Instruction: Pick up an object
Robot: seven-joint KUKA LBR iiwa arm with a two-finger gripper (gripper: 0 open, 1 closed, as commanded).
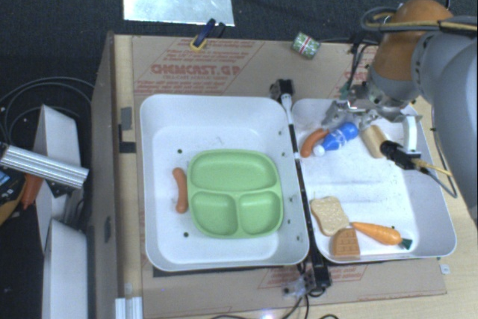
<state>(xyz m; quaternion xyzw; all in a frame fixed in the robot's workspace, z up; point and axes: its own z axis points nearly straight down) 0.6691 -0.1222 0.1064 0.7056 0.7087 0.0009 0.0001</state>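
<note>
My gripper [351,114] hangs over the back of the right bin [437,224], just above a blue bottle [337,138] that lies on its side. An orange sausage [311,143] lies against the bottle's left end, by the bin's left wall. A tan block [371,140] sits right of the bottle, under the wrist. Nothing shows as lifted off the bin floor.
At the right bin's front lie a bread slice [328,214], a waffle [345,243] and a carrot [377,233]. The left bin [149,160] holds a green divided plate [235,190] with a brown sausage [179,190] beside it.
</note>
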